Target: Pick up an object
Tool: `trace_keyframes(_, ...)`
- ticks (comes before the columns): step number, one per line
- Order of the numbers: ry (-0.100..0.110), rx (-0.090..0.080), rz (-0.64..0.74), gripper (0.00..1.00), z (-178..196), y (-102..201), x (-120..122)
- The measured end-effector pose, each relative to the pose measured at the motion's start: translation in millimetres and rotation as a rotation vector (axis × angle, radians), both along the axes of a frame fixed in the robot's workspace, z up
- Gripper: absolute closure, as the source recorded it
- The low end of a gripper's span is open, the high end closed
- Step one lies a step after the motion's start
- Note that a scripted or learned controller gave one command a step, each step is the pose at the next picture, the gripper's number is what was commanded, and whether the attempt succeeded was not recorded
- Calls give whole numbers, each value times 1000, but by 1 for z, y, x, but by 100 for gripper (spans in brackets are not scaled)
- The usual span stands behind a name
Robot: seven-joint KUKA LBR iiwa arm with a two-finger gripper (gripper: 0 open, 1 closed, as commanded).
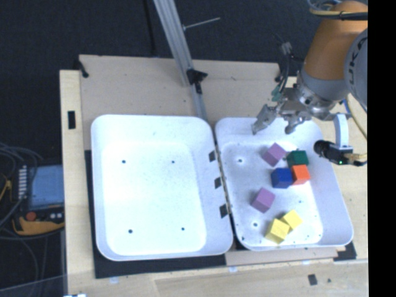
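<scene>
Your gripper (273, 126) hangs with its fingers spread apart and nothing between them, above the far edge of the right bin (328, 228). The blocks lie in that bin: the nearest purple block (273, 154) sits just below it, the yellow blocks (283, 224) by the near edge.

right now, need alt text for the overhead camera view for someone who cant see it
A grey-and-orange robot arm reaches in from the right, its open gripper above the far edge of the right bin, holding nothing. That bin holds seven small blocks: two purple, two yellow, one blue, one orange, one green. A left bin sits beside it.
</scene>
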State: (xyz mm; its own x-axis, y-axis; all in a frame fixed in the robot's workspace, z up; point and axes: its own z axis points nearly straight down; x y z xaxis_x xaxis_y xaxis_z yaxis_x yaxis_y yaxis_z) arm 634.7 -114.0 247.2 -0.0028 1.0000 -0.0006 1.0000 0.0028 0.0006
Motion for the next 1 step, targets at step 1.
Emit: trace_keyframes(1, 0, 0, 0, 0, 0, 0, 0)
